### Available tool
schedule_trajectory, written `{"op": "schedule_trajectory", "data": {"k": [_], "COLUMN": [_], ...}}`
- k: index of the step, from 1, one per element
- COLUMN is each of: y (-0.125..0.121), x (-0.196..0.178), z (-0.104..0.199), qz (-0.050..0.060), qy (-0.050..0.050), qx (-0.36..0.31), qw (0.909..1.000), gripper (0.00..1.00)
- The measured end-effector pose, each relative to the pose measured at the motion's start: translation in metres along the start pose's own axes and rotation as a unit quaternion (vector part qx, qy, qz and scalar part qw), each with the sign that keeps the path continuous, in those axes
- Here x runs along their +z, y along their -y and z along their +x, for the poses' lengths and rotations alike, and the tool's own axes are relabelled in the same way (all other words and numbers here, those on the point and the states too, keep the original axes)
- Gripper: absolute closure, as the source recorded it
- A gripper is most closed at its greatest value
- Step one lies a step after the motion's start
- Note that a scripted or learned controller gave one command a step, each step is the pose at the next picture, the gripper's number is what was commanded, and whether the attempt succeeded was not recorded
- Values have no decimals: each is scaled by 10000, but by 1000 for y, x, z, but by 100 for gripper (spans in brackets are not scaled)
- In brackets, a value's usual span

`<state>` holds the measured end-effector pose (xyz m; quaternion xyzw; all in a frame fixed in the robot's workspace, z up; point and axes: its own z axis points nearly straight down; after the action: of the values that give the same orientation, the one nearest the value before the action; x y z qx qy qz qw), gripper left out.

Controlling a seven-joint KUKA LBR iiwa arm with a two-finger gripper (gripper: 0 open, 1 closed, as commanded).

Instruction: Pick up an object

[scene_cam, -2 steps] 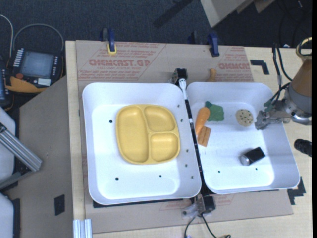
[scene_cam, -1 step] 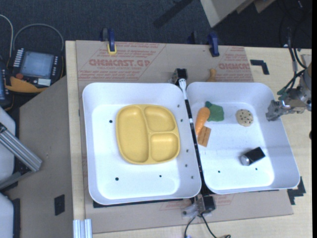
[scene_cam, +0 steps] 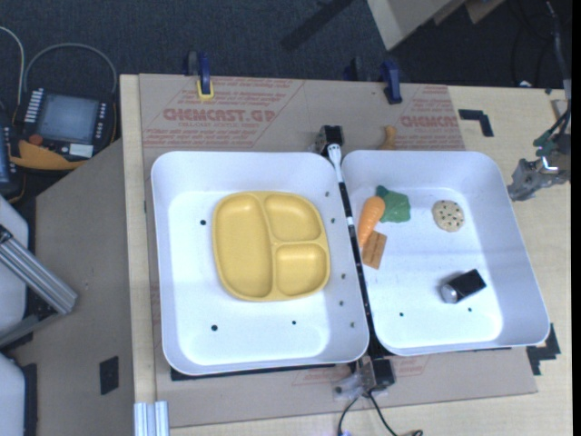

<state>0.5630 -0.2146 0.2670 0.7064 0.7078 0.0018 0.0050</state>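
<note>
**Toys wait in the right bin**

Two white bins sit side by side on the surface (scene_cam: pixel 272 107). The left bin (scene_cam: pixel 182 334) has a yellow plate (scene_cam: pixel 270 244) in its middle. The plate has three parts.

The right bin (scene_cam: pixel 508 289) has the small toys. A toy carrot (scene_cam: pixel 371 218) lies at the left side of this bin, close to the wall between the bins. Its green top (scene_cam: pixel 394 205) points to the right and far side. A small brown block (scene_cam: pixel 374 249) lies just beside the carrot, on the near side. A round cookie (scene_cam: pixel 448 215) lies to the right of the carrot, apart from it. A black and silver thing (scene_cam: pixel 462 286) lies nearer, toward the right near corner.

The claw (scene_cam: pixel 536 173) is at the right edge of the view, outside the right bin, near its far right corner. It is away from all the toys. I cannot tell if it is open or closed.
</note>
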Motion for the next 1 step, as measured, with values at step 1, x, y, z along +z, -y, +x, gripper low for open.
{"op": "schedule_trajectory", "data": {"k": [1], "y": [-1], "x": [2], "z": [0], "qz": [33], "qy": [-10], "qx": [2], "qw": [10000], "gripper": [100]}}
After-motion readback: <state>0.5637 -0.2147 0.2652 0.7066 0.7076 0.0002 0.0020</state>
